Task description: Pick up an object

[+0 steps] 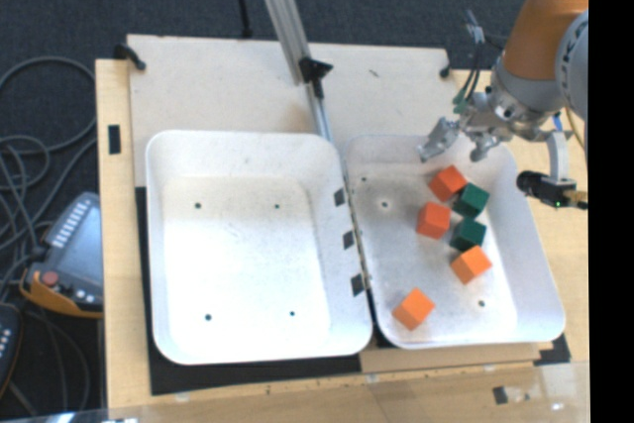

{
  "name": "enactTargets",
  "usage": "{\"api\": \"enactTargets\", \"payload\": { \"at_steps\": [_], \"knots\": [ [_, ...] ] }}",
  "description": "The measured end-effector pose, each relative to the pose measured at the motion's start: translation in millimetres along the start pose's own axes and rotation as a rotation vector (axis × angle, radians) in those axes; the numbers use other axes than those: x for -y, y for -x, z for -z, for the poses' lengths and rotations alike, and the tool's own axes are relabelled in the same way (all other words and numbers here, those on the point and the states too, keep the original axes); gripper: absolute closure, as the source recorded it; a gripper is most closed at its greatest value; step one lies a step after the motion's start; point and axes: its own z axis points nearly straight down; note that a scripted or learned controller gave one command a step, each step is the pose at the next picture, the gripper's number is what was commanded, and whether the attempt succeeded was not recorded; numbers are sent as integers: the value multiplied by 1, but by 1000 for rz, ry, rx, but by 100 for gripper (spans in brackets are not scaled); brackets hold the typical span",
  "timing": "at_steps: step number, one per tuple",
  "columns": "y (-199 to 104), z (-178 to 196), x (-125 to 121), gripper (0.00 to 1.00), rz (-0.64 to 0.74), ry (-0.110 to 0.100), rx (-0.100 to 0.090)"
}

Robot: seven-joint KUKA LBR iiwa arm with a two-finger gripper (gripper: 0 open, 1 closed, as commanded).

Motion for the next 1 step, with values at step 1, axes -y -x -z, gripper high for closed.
{"api": "enactTargets", "payload": {
  "at_steps": [1],
  "knots": [
    [-42, -68, 59, 0, -8, 1, 0]
  ]
}}
